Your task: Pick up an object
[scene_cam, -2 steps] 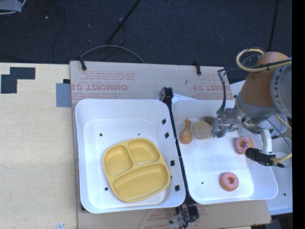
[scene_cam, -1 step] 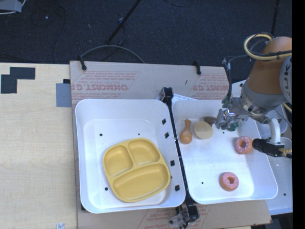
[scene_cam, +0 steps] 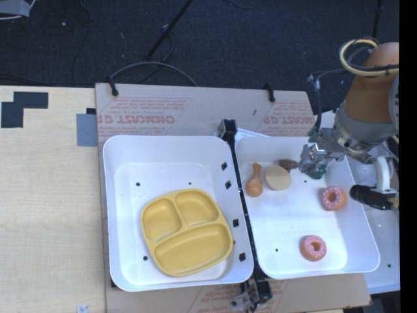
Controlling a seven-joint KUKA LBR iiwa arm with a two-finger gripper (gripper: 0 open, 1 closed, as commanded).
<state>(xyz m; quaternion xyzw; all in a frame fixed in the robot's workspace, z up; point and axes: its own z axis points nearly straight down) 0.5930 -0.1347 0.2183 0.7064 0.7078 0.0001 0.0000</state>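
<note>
My gripper [scene_cam: 314, 167] hangs low over the back of the right bin [scene_cam: 355, 256], close to its far wall. Just left of it lies a small dark brown piece [scene_cam: 288, 164], next to a round tan piece [scene_cam: 278, 178]. An orange-brown drumstick-shaped toy [scene_cam: 254, 181] lies further left, near the divider. One pink donut [scene_cam: 333, 198] sits in front of the gripper and to its right. A second pink donut [scene_cam: 313, 247] lies nearer the front of the bin. I see nothing held in the gripper.
The left bin [scene_cam: 120, 175] holds a yellow divided plate [scene_cam: 187, 231]. A black divider bar [scene_cam: 238, 194] runs between the two bins. Cardboard [scene_cam: 195, 109] lies under the bins at the back.
</note>
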